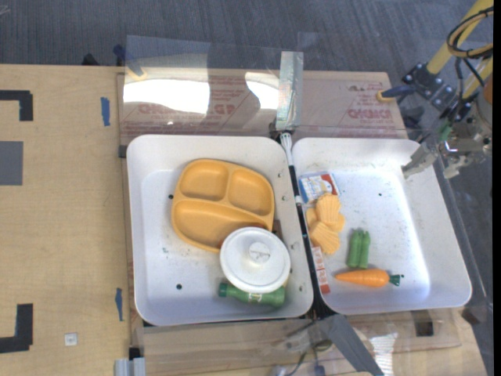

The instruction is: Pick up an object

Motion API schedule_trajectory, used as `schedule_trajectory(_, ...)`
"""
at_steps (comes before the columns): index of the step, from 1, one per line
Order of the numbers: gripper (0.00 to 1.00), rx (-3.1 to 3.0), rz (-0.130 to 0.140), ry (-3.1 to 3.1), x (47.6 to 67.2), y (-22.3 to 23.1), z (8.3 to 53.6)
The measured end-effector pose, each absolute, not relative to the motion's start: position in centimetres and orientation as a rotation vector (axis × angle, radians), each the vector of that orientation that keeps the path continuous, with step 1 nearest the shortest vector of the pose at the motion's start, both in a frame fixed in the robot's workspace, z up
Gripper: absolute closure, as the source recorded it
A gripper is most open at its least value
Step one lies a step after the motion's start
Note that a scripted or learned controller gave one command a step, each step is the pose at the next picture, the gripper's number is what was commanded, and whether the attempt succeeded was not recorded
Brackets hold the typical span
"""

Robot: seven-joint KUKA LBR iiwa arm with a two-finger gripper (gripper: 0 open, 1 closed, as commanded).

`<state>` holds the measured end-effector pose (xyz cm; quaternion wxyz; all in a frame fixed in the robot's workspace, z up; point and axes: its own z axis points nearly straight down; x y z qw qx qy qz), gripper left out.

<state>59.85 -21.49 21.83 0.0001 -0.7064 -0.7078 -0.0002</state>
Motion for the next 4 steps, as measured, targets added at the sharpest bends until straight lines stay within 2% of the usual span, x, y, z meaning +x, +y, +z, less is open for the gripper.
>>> schedule_trajectory(1,0.0,-2.317,0.002,-2.118,51.9,-14.6,18.0)
schedule_trajectory(2,0.0,-2.512,-0.013,-1.904,60.7,-11.4,9.3)
schedule_trajectory(3,0.0,-2.452,-0.004,-1.971,54.4,-12.4,8.8)
schedule_trajectory(4,0.0,-2.438,-0.007,-1.989,50.6,-10.9,8.8)
